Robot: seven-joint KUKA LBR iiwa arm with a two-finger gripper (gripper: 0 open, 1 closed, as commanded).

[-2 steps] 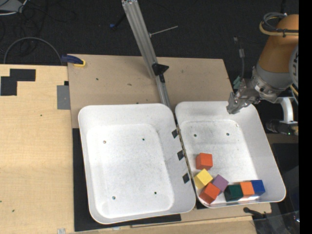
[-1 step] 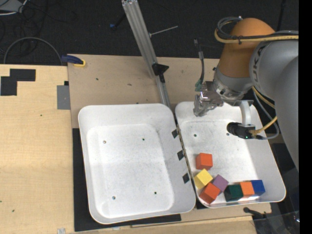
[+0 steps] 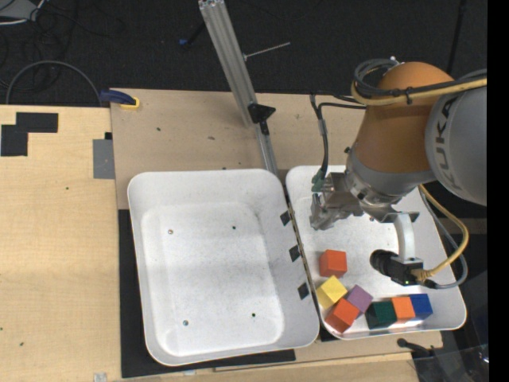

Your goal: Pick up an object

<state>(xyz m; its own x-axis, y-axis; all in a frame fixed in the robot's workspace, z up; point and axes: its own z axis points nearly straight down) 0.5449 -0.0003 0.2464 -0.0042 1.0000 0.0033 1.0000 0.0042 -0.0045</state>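
Gripper on the grey arm hangs low over the far end of the right shallow white bin. Fingers are too blurry to call, so I can't tell their state; nothing looks held. Closest target is the small orange-red cube, just nearer than the gripper, sitting apart from the pile. Probably light and rigid, maybe slick-faced. Pinch two opposite flat sides.

Partial dark letter on grey arm casing at right edge; no other legible text
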